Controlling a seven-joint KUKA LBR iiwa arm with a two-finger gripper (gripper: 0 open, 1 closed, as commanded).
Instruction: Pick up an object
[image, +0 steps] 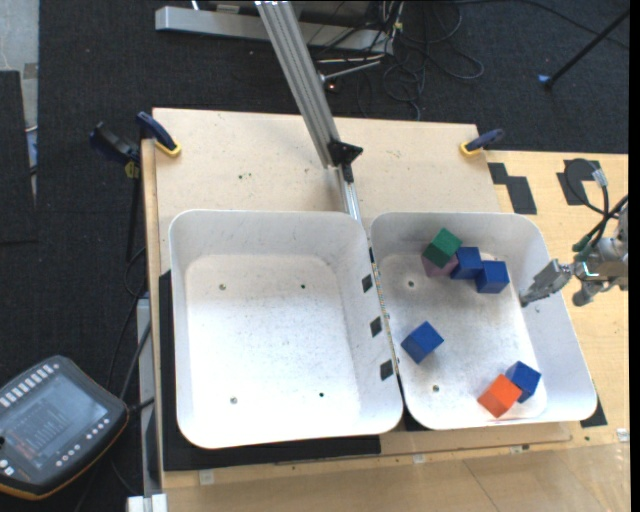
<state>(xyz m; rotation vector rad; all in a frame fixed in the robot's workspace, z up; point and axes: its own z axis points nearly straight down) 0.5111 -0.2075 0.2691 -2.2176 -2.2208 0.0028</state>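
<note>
My gripper (548, 283) hangs over the right bin's (560, 330) right rim; fingers' state I cannot tell. The bin holds four blue blocks (421, 341), one green (443, 244), one orange (499, 396).

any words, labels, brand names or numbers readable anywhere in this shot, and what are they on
No text can be read in this view.
Handheld pendant at lower left: its screen and keys show marks, too small and blurred to read.
Black patches on the divider between the two white bins: plain shapes, no letters.
Coloured blocks, such as the orange block and green block: blank faces.
</note>
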